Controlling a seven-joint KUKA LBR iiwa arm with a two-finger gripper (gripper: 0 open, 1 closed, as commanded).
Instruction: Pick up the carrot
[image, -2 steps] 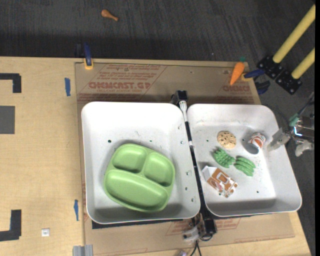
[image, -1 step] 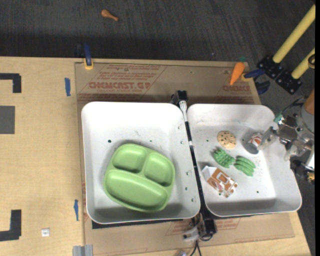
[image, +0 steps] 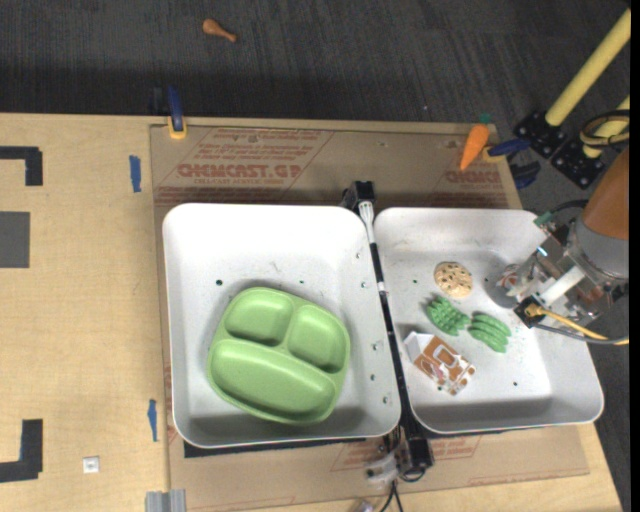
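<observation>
The carrot (image: 474, 145) is small and orange with a green top. It lies on the cardboard sheet behind the right bin's (image: 570, 400) far edge, outside both bins. My gripper (image: 517, 293) hangs low over the right side of the right bin, well in front of the carrot and to its right. Nothing shows between its tips. A grey disc-like shape sits just under the gripper.
The right bin holds a round cookie (image: 453, 278), two green pea pods (image: 447, 316) (image: 489, 331) and a brown-and-white waffle piece (image: 443, 363). A green divided plate (image: 280, 352) lies in the left bin (image: 190, 300). Blue clamps and a yellow pole (image: 590, 65) stand at the back right.
</observation>
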